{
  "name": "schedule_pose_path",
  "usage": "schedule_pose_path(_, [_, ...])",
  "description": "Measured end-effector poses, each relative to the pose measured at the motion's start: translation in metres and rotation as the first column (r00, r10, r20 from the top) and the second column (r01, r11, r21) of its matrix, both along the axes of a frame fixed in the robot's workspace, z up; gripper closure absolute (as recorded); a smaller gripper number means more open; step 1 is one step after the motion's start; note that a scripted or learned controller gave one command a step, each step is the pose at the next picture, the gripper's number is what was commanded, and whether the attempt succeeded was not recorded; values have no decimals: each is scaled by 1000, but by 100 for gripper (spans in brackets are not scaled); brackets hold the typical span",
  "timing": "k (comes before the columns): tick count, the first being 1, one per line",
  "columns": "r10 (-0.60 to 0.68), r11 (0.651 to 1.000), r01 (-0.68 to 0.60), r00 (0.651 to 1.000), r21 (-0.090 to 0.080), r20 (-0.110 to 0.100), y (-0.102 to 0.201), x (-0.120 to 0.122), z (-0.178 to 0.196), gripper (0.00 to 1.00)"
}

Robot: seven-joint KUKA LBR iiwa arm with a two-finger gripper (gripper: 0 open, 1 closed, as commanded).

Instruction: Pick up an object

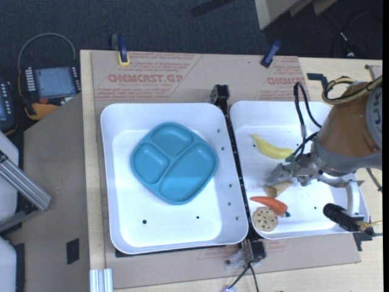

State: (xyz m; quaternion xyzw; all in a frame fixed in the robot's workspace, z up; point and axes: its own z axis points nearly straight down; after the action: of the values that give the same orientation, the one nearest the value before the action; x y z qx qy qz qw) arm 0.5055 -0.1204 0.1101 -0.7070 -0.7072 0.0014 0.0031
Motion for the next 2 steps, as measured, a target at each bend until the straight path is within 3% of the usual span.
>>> schedule_pose_path(1, [-1, 1000, 1, 1000, -1, 3, 1, 0, -27, 0])
schedule_pose_path(2, [0, 1000, 1, 1000, -2, 8, 1, 1, -15, 100])
